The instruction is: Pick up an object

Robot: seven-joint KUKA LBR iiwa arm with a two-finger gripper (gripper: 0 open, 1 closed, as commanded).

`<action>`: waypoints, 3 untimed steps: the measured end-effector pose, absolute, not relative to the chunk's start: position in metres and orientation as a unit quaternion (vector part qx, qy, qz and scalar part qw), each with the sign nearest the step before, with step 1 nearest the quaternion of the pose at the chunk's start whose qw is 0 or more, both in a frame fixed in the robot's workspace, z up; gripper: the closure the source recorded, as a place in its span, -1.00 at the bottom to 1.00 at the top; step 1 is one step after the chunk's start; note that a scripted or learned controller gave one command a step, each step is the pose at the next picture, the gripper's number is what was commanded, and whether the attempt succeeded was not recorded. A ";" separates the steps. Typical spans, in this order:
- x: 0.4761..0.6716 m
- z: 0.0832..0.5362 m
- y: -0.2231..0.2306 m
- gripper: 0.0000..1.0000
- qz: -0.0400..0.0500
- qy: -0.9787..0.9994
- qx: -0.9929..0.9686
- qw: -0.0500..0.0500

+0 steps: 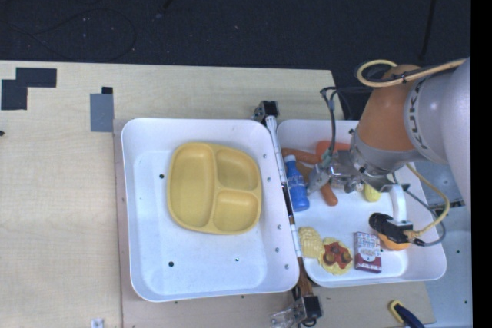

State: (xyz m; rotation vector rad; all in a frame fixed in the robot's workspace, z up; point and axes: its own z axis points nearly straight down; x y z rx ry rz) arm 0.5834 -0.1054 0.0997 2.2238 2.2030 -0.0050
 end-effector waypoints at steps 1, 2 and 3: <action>0.582 0.108 -0.103 1.00 -0.002 0.703 0.711 0.000; 0.576 0.187 -0.046 1.00 -0.001 0.707 0.707 -0.002; 0.567 0.196 -0.014 1.00 -0.002 0.707 0.707 -0.002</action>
